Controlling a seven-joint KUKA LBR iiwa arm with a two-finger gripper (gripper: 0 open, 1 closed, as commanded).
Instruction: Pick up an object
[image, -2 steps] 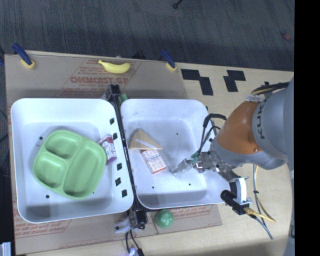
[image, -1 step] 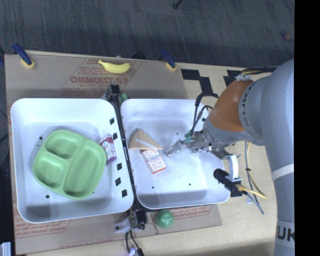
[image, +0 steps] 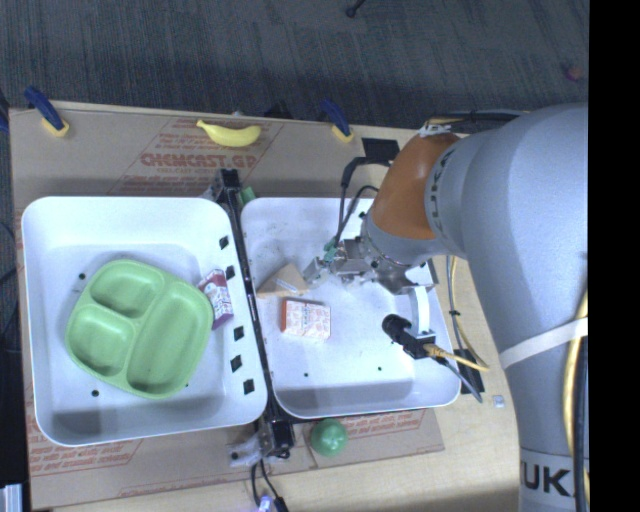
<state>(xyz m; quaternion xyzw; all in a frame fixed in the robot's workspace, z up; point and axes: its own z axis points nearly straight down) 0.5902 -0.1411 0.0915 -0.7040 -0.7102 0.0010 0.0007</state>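
In the right bin (image: 350, 395) lie an orange and white box (image: 305, 318) and, just above and left of it, a tan wedge-shaped piece (image: 282, 280). My gripper (image: 332, 263) hangs low over this bin, just right of the tan piece and above the box, pointing left. Nothing shows between its tips. The grey arm with its orange band (image: 410, 195) covers the bin's upper right part. In the left bin (image: 60, 225) a green divided plate (image: 138, 326) rests, with a small red and white packet (image: 215, 292) against the bin's right wall.
A yellow banana (image: 230, 131) lies on the cardboard behind the bins. A green ball (image: 327, 436) sits in front of the right bin. Blue clamps (image: 48, 110) (image: 336, 118) hold the cardboard's back edge. A black divider (image: 245, 300) runs between the bins.
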